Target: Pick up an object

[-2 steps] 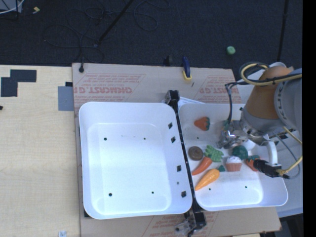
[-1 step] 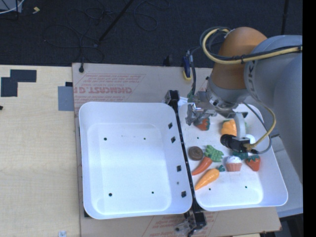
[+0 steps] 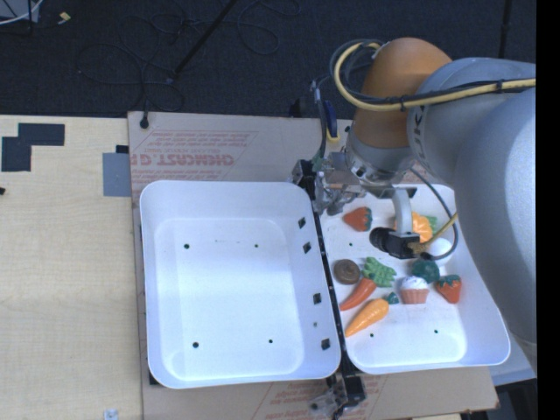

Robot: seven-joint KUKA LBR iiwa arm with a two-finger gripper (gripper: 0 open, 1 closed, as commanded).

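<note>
red with a green cap, a small toy strawberry (image 3: 357,219) is seen in the upper part of the bin on the view's right (image 3: 455,348). it lies just beside the gripper (image 3: 337,198), which is lowered over that bin's upper left corner, close to the divide between the two bins. whether the gripper is released or clenched cannot be told from this angle.

other toys are scattered in the same bin. an orange and yellow piece (image 3: 423,227) is placed to the right of the strawberry. a brown round piece (image 3: 346,271) is found below the strawberry, with a green leafy piece (image 3: 380,271) just beside it. a red-orange carrot (image 3: 357,294) and a paler orange carrot (image 3: 367,316) are laid at a slant, one below the other, near the bin's left wall. a toy cupcake (image 3: 414,290) is set just beside a second red piece (image 3: 449,288).

the left-hand bin (image 3: 166,234) is seated alongside. both bins are borne on a cardboard sheet (image 3: 219,151) over the pale wooden bench (image 3: 61,278). the grey arm (image 3: 490,147), with its orange band (image 3: 402,68), is seen at the view's right.
</note>
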